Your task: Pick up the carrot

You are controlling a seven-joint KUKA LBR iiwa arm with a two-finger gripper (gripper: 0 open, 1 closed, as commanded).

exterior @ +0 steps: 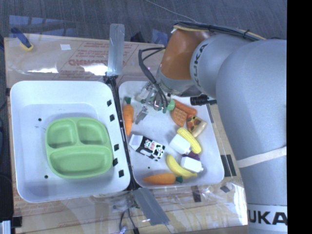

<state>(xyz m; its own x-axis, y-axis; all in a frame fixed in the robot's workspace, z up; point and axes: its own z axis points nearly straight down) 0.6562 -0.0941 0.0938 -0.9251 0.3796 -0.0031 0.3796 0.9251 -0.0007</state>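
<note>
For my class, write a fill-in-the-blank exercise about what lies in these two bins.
1. The green tray lies in the ____ bin.
2. The gripper hangs over the ____ bin.
3. One carrot lies along that bin's ____ wall.
4. The banana is ____ in colour.

Missing words: left; right; left; yellow
</note>
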